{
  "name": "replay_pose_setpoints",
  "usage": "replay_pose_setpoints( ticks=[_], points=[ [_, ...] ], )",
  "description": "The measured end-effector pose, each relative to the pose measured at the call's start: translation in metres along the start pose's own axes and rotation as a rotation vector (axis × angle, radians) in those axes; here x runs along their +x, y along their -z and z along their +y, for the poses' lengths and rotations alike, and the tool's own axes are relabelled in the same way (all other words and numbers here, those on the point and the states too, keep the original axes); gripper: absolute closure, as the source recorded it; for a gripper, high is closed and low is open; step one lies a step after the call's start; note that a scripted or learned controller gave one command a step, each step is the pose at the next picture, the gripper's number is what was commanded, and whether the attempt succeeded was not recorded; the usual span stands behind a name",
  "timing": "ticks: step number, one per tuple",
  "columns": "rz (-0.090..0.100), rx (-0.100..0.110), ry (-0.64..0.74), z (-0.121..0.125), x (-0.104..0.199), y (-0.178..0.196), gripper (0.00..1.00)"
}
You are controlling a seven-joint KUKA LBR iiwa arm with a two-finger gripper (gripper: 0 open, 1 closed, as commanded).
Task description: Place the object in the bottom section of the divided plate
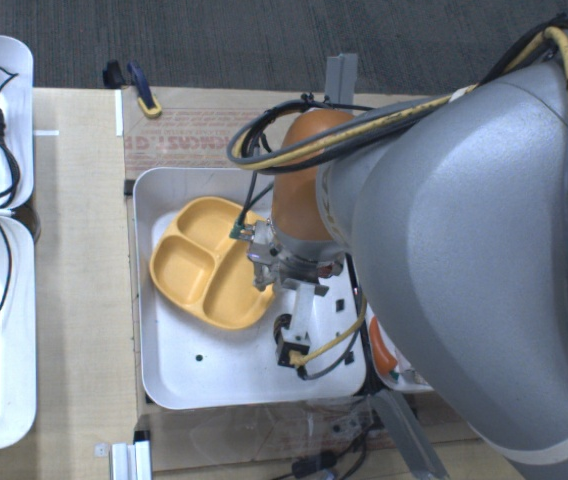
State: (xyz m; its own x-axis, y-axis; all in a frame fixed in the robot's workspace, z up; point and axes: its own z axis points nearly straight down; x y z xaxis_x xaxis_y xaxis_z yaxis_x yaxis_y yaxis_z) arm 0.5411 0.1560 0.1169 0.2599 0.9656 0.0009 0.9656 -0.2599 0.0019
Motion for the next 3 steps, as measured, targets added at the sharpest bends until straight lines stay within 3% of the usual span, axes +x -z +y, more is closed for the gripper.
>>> replay_pose_setpoints(
  ticks=[1,2,3],
  points=[
    [-0.009,0.007,-0.018,-0.001,0.067,0.108,1.0],
    [-0.011,0.008,-0.131,-0.032,0.066,0.115,1.0],
    [-0.01,0.01,0.065,0.009,0.075,0.031,1.0]
  ],
)
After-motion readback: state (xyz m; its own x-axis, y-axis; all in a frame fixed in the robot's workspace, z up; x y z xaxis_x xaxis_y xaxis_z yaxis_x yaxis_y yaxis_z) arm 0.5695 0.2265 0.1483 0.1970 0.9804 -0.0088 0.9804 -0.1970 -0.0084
